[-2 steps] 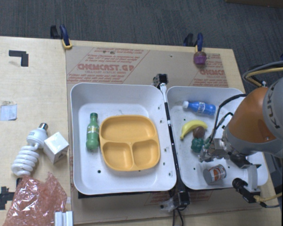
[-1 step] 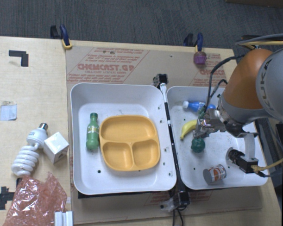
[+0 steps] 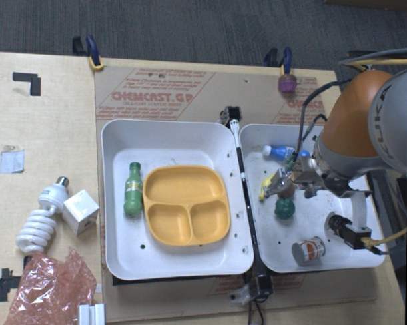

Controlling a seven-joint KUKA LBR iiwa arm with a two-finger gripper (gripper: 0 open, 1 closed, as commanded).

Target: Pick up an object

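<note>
Below the orange-banded arm, the pincer point(image 3: 283, 184) hangs in the right bin point(image 3: 333, 260), just above a dark green object point(image 3: 284, 208); whether it is gripping cannot be told. Bare bin floor lies rightward, toward a small can point(image 3: 309, 249).

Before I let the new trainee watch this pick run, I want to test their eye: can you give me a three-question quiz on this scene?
1. True or false: the yellow divided tray lies in the right bin.
2. Which object lies directly left of the tray? A) green bottle B) small can C) blue bottle
3. Fill in: the spiral light bulb lies on the bench, to the ____ of the left bin.

Key: 1 false, it lies in the left bin; 2 A; 3 left.
</note>
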